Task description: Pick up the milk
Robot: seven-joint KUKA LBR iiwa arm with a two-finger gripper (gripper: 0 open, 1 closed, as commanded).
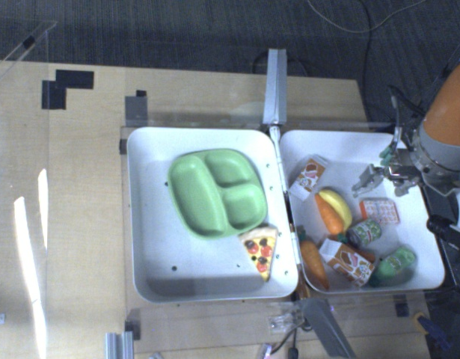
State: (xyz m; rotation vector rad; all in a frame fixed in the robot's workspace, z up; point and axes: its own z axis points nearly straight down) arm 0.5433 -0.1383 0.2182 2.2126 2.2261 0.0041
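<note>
arm: in from right, orange band visible | hand (381, 172): fingers spread, holding nothing

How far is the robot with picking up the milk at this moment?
Nothing looks done yet. The milk carton lies in the right bin, near its upper left corner. The gripper hangs over that bin, to the carton's right, holding nothing. Left: reach the carton, grasp it, lift it.

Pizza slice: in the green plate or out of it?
Out. The pizza slice lies on the left bin's floor, touching the green plate's lower right rim.

Green tray (215, 193), pizza slice (261, 249), banana (336, 203)
</note>
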